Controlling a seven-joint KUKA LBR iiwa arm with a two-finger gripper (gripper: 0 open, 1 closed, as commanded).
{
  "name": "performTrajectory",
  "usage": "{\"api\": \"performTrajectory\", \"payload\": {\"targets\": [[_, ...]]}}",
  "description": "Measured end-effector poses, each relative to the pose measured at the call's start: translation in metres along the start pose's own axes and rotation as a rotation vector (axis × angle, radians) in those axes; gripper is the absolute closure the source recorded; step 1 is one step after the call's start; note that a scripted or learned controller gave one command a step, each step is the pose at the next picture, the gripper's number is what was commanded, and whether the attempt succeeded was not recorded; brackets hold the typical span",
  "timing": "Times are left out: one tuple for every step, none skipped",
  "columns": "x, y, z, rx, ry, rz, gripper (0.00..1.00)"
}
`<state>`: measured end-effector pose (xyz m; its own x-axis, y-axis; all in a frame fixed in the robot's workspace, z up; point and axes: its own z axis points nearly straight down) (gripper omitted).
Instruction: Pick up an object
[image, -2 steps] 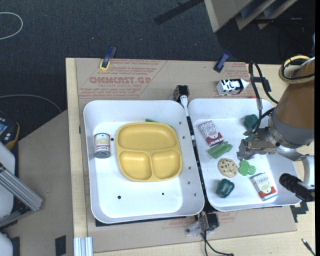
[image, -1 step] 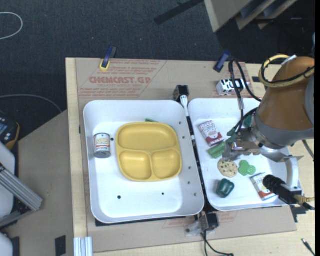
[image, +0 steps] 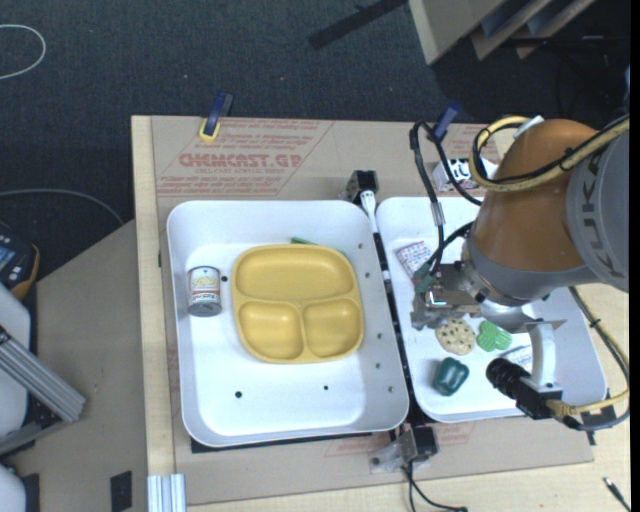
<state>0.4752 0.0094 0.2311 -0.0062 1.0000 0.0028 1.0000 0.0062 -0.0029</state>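
My gripper (image: 432, 297) hangs low over the left part of the right bin (image: 590, 385), under the arm's orange band. Just below it lies a round speckled cookie (image: 456, 335), with a light green piece (image: 493, 336) to its right. A dark green object (image: 450, 376) rests nearer the bin's front edge. A white and red packet (image: 411, 255) lies just behind the gripper. The arm's bulk hides the middle and back of this bin.
The left bin (image: 200, 400) holds a yellow divided plate (image: 298, 300), a small tin can (image: 204, 291) to its left, and a green sliver (image: 303, 241) peeking from behind the plate. A black divider rail (image: 385, 290) runs between the bins.
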Motion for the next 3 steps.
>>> {"api": "performTrajectory", "payload": {"targets": [[-0.0002,0.0054,-0.0032,-0.005,-0.003,0.005,1.00],[-0.0041,0.0139,0.0008,-0.005,-0.004,0.007,1.00],[0.0015,0.0131,-0.0017,-0.005,-0.003,0.005,1.00]]}}
